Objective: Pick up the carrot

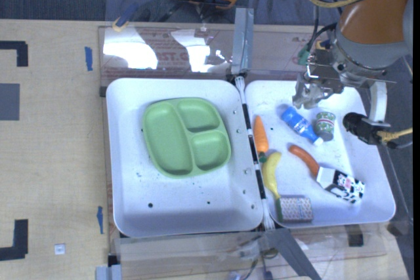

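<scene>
The carrot (260, 134) is small and orange with a green tip at its near end. It lies lengthwise in the right bin (377, 206), close against the left wall. My gripper (306, 99) hangs over the back of that bin, to the right of the carrot and farther back, well apart from it. It stands open with nothing between its fingers. A blue bottle (298, 124) lies just in front of the gripper.
A yellow banana (271, 173) lies just below the carrot. Also in the right bin are a small can (324, 125), an orange-red sausage (305, 159), a cow-patterned carton (342, 185) and a speckled block (295, 208). A green divided plate (186, 136) fills the left bin (125, 160).
</scene>
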Tool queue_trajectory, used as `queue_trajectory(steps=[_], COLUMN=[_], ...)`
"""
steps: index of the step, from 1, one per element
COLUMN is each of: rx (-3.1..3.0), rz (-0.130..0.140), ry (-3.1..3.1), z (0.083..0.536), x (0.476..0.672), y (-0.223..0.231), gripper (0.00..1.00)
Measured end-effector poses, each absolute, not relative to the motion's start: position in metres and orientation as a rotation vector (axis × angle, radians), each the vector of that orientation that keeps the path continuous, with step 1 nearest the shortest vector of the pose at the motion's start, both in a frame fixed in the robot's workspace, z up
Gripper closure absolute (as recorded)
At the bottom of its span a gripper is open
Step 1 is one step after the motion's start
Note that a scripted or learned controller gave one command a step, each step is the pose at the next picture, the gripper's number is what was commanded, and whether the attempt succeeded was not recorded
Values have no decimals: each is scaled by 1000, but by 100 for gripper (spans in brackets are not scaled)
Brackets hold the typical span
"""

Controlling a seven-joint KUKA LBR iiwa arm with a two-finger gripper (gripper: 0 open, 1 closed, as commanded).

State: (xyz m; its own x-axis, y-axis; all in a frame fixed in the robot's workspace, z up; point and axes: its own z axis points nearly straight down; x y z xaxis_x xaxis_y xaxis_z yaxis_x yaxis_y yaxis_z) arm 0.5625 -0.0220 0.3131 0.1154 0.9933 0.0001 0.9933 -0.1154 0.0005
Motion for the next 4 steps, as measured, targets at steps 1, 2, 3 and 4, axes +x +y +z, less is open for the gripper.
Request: queue_trajectory(steps=[1, 2, 3, 4], rx=[2144, 2217, 2343, 2409], rz=[2, 2, 0, -5], ry=[2292, 2225, 2092, 2020], z=[300, 316, 435, 343], x=[601, 613, 543, 542], y=[-31, 82, 70, 114], gripper=[100, 100, 100, 100])
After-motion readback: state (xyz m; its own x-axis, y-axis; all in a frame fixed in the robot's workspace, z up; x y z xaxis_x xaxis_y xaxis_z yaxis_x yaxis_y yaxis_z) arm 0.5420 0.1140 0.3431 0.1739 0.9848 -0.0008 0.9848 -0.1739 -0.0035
